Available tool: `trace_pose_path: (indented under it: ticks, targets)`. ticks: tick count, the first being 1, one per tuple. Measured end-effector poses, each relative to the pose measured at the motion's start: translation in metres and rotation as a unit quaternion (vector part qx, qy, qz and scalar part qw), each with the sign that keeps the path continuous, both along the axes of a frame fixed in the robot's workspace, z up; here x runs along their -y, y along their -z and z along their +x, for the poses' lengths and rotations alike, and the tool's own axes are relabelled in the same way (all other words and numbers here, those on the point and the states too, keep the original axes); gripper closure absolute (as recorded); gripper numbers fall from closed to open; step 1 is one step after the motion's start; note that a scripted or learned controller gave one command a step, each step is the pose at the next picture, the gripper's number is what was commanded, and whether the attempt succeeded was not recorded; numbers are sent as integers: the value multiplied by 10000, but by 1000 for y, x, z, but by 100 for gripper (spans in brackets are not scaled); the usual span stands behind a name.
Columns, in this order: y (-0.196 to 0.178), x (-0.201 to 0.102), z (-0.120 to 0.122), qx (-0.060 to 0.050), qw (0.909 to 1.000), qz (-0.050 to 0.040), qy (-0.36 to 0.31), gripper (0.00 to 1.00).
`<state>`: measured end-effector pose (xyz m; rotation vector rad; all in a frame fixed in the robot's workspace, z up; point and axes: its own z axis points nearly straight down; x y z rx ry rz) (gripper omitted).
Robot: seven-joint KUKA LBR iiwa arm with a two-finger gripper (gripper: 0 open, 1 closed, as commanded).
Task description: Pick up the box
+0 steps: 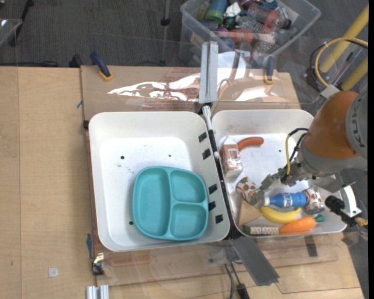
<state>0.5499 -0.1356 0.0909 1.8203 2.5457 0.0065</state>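
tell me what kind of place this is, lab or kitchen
Most likely a robotics lab bench set up for pick trials: a KUKA arm reaches over two white bins holding toy food such as a banana, and a clear tub of assorted objects sits behind.

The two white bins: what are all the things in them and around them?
bins: 2, white, side by side on the bench, left and right
plate: 1, teal, three compartments, in the left bin
box: 1, white and red, right bin near the divider
hot dog: 1, orange-red, right bin, beside the box
bottle: 1, blue and white, lying in the right bin
banana: 1, yellow, under the bottle
carrot: 1, orange, right bin's front edge
clear tub: 1, full of toys, behind the bins
arm: 1, grey and orange, over the right bin
tool: 1, dark, above the bottle
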Motion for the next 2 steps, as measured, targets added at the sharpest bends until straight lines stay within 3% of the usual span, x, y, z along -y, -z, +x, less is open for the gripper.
trace_pose_path:
  ticks: [1,2]
  targets:
    - [0,20,-57,18,10000,1,2,0]
    - [-11,22,-56,53,10000,-16,25,100]
